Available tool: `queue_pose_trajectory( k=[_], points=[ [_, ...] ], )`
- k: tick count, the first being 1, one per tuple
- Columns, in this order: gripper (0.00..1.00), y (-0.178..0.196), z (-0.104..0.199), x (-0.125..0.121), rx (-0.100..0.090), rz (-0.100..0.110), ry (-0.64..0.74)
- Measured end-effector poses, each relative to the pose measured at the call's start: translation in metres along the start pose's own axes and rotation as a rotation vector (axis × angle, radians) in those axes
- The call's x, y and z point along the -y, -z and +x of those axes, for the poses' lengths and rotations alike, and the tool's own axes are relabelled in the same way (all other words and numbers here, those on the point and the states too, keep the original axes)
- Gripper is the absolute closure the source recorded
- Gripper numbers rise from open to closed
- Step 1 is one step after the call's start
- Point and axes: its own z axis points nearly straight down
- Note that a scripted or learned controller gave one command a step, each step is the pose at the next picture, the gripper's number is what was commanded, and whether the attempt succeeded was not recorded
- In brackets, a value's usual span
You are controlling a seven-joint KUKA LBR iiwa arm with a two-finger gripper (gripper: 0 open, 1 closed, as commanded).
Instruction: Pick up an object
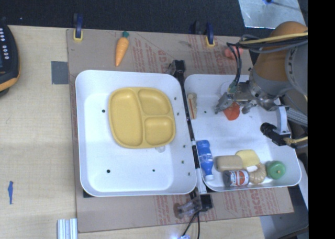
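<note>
My gripper (234,105) hangs over the upper middle of the right bin (230,138), reaching in from the right. It looks open, its fingers spread wide. A small red-orange object (232,112) lies on the bin floor between them, with gaps on both sides. The grey arm with its orange band (272,57) covers the bin's upper right corner.
Along the right bin's front sit a blue item (204,157), a tan block (229,162), a yellow piece (249,157), a can (238,178) and a green ball (276,169). A wooden stick (192,105) lies by its left wall. The left bin (94,170) holds a yellow divided plate (141,116). A toy carrot (121,48) lies on the bench behind it.
</note>
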Motion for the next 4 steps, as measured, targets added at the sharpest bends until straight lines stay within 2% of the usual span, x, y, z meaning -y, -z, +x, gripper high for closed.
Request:
queue_pose_trajectory(
  k=[1,2,3,4],
  points=[
    [0.0,-0.02,-0.021,0.002,-0.002,0.002,-0.001],
    [1.0,-0.008,-0.022,0.002,-0.002,0.0,-0.001],
    [0.0,-0.009,-0.022,0.002,-0.001,0.001,0.0],
    [0.0,0.035,-0.074,-0.043,0.002,-0.01,-0.004]
  ],
)
